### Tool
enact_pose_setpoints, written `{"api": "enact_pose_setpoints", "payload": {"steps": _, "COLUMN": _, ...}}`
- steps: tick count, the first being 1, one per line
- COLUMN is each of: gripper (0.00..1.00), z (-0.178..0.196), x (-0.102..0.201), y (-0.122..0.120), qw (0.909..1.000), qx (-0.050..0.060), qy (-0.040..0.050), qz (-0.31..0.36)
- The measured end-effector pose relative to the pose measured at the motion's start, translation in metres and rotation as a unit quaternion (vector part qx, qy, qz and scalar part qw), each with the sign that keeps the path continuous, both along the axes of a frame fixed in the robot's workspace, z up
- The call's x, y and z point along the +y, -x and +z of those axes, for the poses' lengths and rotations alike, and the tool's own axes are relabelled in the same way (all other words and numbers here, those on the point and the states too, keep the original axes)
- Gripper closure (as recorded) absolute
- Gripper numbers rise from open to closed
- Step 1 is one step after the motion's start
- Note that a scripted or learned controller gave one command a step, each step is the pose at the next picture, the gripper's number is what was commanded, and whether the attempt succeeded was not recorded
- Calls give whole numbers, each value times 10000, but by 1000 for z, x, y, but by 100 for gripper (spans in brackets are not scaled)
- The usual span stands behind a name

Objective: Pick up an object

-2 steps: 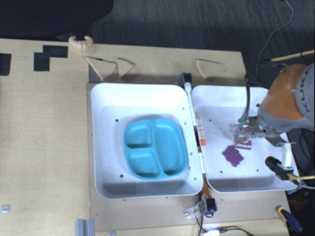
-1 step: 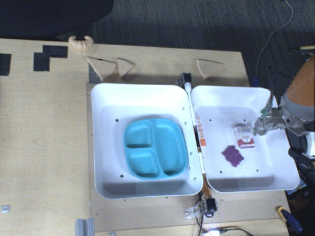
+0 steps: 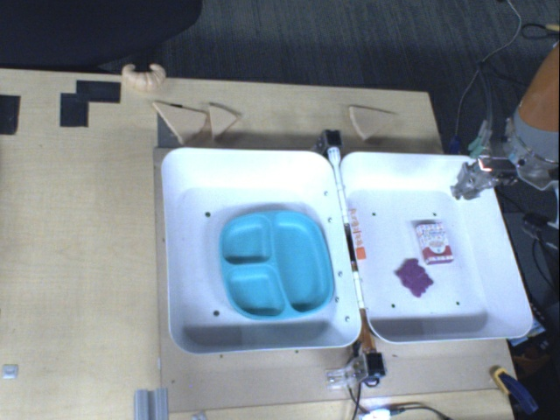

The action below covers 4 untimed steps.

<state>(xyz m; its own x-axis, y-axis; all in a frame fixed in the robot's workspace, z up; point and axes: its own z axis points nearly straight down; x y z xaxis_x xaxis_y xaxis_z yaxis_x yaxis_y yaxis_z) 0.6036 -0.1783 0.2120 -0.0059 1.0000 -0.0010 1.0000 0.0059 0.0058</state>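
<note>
Two shallow white plastic bins side by side on a pale wooden bench [image 3: 79, 261]. Left white bin [image 3: 188, 191] taken up by a turquoise three-compartment plastic tray [image 3: 277, 263], sitting flat near the middle. Right white bin [image 3: 490, 304] with two small things near its centre: a little flat packet [image 3: 433, 241], red and white with some printing on it, way too blurry to read any brand or words, and just below-left of it, close but apart, a crumpled purple scrap [image 3: 413, 276]. Orange markings on the divider strip [image 3: 353, 243] between the bins, also unreadable.

Grey arm with orange band [image 3: 541, 125] at the right edge of the frame, gripper [image 3: 471, 182] hanging over the upper right corner of the right bin, well apart from the packet and the scrap. Nothing visibly pinched; spread or pressed together, can't tell at this resolution.
</note>
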Motion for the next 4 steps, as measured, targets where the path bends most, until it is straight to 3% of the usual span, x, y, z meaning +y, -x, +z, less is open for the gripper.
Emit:
{"api": "enact_pose_setpoints", "payload": {"steps": 1, "gripper": 100, "z": 8, "x": -12, "y": -62, "qw": 10000, "qx": 3, "qy": 1, "qz": 5}}
{"api": "enact_pose_setpoints", "payload": {"steps": 2, "gripper": 100, "z": 36, "x": 102, "y": -66, "qw": 10000, "qx": 4, "qy": -16, "qz": 12}}
{"api": "enact_pose_setpoints", "payload": {"steps": 3, "gripper": 100, "z": -6, "x": 20, "y": -65, "qw": 10000, "qx": 15, "qy": 3, "qz": -14}}
{"api": "enact_pose_setpoints", "payload": {"steps": 4, "gripper": 100, "z": 57, "x": -28, "y": -66, "qw": 10000, "qx": -6, "qy": 8, "qz": -14}}
